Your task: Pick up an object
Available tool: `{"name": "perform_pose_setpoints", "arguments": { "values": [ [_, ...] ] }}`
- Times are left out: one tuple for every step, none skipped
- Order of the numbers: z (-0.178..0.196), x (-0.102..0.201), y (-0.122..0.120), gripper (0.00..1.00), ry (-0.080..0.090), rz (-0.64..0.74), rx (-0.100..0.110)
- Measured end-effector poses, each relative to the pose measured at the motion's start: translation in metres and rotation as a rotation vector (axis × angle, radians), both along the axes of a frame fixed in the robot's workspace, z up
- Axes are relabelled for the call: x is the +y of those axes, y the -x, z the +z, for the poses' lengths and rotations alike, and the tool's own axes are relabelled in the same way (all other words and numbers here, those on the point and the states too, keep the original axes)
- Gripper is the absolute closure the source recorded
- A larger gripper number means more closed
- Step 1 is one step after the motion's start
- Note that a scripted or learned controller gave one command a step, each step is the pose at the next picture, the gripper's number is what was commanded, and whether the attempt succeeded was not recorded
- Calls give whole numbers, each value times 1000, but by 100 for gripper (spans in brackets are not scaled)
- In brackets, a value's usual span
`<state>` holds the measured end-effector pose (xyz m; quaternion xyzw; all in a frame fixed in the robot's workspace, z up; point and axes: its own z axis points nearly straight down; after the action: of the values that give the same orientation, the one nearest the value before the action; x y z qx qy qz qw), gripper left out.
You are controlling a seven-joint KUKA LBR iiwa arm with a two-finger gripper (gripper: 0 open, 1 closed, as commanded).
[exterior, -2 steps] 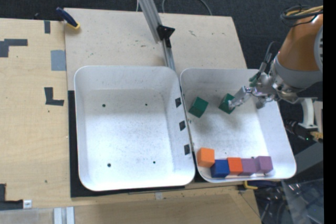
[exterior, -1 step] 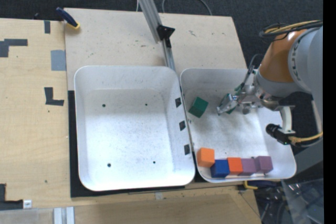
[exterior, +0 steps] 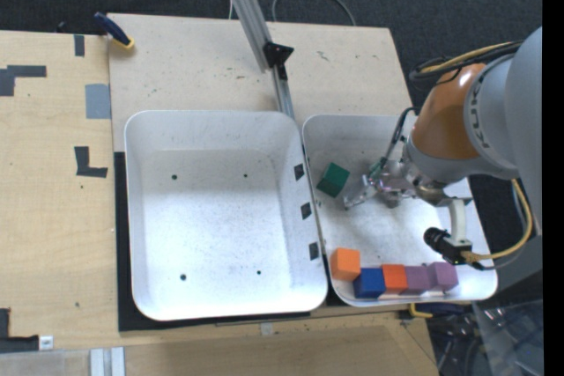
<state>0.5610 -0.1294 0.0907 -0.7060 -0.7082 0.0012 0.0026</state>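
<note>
Arm [exterior: 458, 123] reaches in, bent low over the right bin [exterior: 352, 129]; claw [exterior: 368, 192] spread, pinching nothing, green block [exterior: 333, 180] just left of it.

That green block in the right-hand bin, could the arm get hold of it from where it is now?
Probably yes. The green block lies by itself near the right bin's left wall, and the end effector hangs just to its right with nothing between them. The nearby wall might cramp the approach.
</note>
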Motion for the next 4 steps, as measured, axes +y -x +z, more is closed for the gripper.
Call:
{"name": "perform_pose_setpoints", "arguments": {
  "values": [
    [1,32,-1,0,0,1,-2],
    [31,-3,-38,0,-4,2,9],
    [119,-48,73,0,4,-8,-5],
    [115,-45,70,0,1,-3,-4]
  ]
}}
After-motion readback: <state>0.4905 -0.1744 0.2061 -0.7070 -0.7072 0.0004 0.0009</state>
